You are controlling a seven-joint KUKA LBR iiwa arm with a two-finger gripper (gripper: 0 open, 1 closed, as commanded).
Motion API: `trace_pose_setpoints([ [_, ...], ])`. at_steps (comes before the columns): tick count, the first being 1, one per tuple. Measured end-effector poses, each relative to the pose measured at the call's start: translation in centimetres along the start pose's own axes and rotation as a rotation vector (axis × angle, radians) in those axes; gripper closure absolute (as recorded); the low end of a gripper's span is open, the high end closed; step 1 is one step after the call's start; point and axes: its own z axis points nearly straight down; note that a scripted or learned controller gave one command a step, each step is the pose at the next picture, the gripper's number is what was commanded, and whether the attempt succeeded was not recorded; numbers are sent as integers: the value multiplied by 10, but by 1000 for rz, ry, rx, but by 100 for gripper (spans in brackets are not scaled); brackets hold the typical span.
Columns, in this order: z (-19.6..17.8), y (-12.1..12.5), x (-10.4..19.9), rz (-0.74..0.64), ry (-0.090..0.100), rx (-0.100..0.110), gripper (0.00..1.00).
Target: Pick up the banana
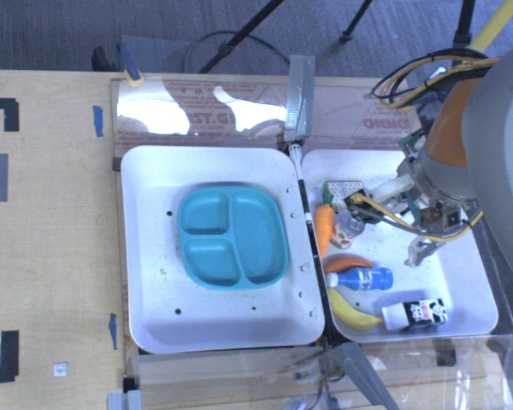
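Observation:
The yellow banana [352,313] lies in the right bin [483,301], near its front left corner. A blue bottle [360,278] sits just behind it, and a white bottle with a black label [415,313] touches its right end. My gripper [415,229] hangs over the middle of the right bin, behind and to the right of the banana and clear of it. Yellow cables and the wrist cover much of the gripper. Nothing shows in its grasp.
An orange carrot [323,227] lies along the right bin's left wall, with a small patterned packet [344,190] and other small items behind it. The left bin [145,229] holds a teal divided plate [233,236]. The grey arm [483,135] fills the back right.

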Motion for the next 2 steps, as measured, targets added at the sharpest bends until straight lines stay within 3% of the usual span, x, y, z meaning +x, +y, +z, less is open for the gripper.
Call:
trace_pose_setpoints([
  [1,95,44,29,-61,7,0,0],
  [2,88,43,29,-64,1,2,100],
])
